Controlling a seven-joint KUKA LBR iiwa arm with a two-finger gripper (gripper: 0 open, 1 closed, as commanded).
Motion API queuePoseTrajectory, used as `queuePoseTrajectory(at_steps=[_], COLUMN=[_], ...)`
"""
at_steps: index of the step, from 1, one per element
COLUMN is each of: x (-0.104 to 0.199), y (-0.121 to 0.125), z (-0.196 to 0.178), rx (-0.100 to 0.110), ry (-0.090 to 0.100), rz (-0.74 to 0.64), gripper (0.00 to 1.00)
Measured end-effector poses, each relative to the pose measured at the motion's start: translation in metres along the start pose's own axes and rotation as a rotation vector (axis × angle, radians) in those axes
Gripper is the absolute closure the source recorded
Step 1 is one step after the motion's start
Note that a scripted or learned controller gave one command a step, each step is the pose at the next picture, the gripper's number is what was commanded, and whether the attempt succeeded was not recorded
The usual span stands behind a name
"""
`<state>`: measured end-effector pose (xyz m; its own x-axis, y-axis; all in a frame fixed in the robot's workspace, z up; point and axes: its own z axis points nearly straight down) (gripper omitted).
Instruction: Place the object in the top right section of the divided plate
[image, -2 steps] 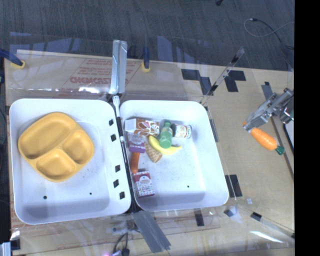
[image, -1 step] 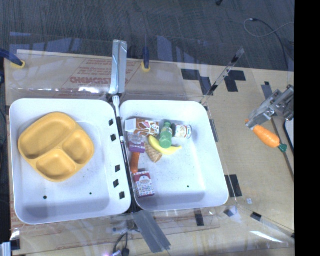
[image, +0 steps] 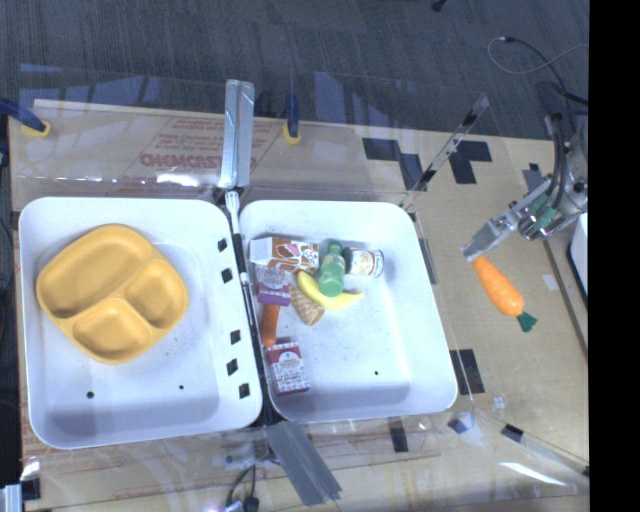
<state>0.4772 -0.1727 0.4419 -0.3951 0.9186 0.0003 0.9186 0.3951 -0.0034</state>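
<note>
One carrot (image: 499, 287) lies on the table (image: 500, 400), right of both bins, just below the end effector (image: 483, 240). Whether its fingers are open, I cannot tell. The yellow plate (image: 110, 292) sits in the left bin (image: 120, 410), well apart.

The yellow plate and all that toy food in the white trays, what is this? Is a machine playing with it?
Yes, a robot arm reaches in from the right, and one camera looks down from above. Its pincer is at the right, over the wooden bench, right above a toy carrot lying on the bench outside the trays. The left white bin holds a yellow divided plate. The right white bin holds a banana, a green bottle, a small can and some little boxes. The robot should put one thing into the plate's top right section. I see nothing between its fingers.
</note>
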Motion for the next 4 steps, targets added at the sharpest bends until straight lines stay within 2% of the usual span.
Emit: queuePoseTrajectory(at_steps=[1,2,3,4], x=[0.0,0.0,0.001,0.004], y=[0.0,0.001,0.0,0.002], z=[0.0,-0.011,0.004,-0.001], rx=[0.0,0.0,-0.003,-0.004], ry=[0.0,-0.002,-0.001,-0.003], rz=[0.0,-0.006,0.146,0.334], gripper=[0.0,1.0,1.0,1.0])
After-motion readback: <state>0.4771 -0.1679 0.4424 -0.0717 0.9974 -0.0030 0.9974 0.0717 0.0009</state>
